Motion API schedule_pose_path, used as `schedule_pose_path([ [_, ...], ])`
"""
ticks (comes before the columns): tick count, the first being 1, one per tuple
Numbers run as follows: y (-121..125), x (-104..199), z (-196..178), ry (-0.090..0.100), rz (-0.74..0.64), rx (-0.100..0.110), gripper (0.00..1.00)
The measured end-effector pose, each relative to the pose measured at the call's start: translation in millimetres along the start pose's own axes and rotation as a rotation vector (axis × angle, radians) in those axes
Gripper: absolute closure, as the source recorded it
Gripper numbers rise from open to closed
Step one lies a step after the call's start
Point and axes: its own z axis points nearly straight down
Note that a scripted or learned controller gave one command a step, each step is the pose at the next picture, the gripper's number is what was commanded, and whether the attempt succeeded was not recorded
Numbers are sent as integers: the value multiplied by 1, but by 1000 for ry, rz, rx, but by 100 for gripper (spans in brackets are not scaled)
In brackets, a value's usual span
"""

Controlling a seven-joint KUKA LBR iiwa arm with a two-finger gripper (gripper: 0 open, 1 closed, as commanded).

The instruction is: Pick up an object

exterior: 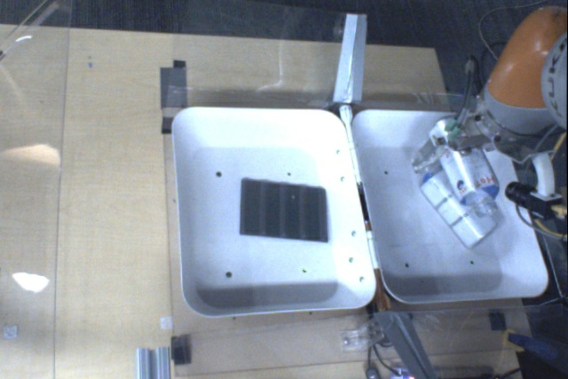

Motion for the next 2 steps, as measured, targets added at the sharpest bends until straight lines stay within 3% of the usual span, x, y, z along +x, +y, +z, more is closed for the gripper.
schedule_pose_path([
  [1, 0, 0, 0, 0, 0, 0, 0],
  [2, 10, 3, 42, -4, -74, -8, 0],
])
